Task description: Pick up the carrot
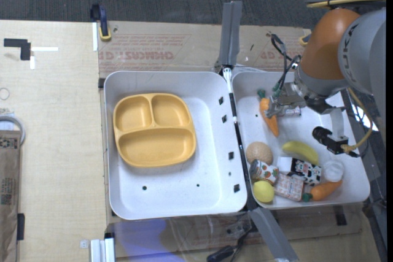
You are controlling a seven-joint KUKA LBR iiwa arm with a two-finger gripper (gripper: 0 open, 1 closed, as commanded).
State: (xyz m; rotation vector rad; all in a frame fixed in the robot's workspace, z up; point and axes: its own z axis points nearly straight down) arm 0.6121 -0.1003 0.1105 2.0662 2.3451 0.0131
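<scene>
**A:** Entry, single overhead view. Where do you see the carrot?

**B:** You find the carrot in the right bin, upper-left area, close to the wall it shares with the left bin. It lies on the bin floor, leafy end toward the far wall, tip pointing down the frame toward you.

**A:** And the gripper?

**B:** You see the gripper just beside the carrot's upper end, on its right, touching or nearly so. Whether the fingers are parted or closed, I cannot tell; cables and the wrist body cover them. You cannot confirm the carrot sits between them.

**A:** Arm posture?

**B:** The arm comes in from the right, orange band above the wrist, bent down over the right bin.

**A:** Other contents you should log?

**B:** Right bin, lower half: a banana, a tan round item, a yellow lemon-like fruit, a second orange carrot-like piece at the lower right, a black-and-white carton, and small printed packets between them. All lie well apart from the gripper. Left bin: a yellow three-section plate, upper left of centre. Both bins rest side by side on the worktop.
</scene>
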